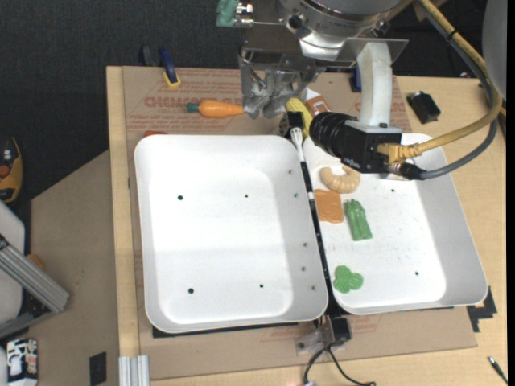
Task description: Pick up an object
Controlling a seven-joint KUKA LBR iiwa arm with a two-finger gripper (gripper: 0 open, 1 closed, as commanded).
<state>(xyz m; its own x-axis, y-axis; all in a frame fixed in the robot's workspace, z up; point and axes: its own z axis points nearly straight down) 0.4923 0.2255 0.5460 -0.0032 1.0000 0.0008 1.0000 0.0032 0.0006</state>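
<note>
Tool: the tool (269,103) hangs under the grey wrist at the top of the view, above the far edge of the bins, near the seam between them; metal parts show, but whether its fingers are spread or pressed together cannot be told, and nothing is seen between them.
Touching: the tool's tips sit just beside a carrot toy (216,108) and a yellow piece (298,108); contact with either cannot be told.
Black cylinder: a black camera-like body (348,141) with a tan hose (459,135) juts over the far corner of the right bin.
Right bin: the right bin (434,240) holds a pale curled shrimp-like piece (340,180), an orange block (329,207) at the seam, a green ridged stick (357,220) just beside the block, and a green leafy lump (348,280) near the front.
Left bin: the left bin (217,232) shows a bare white floor with small dark dots.
Surface: the surface (201,91) is brown board with red print; the carrot toy lies on it behind the left bin, a blue and yellow clamp (169,67) further left.
Room: dark carpet-like floor to the left, aluminium rail (32,276) at the lower left.
</note>
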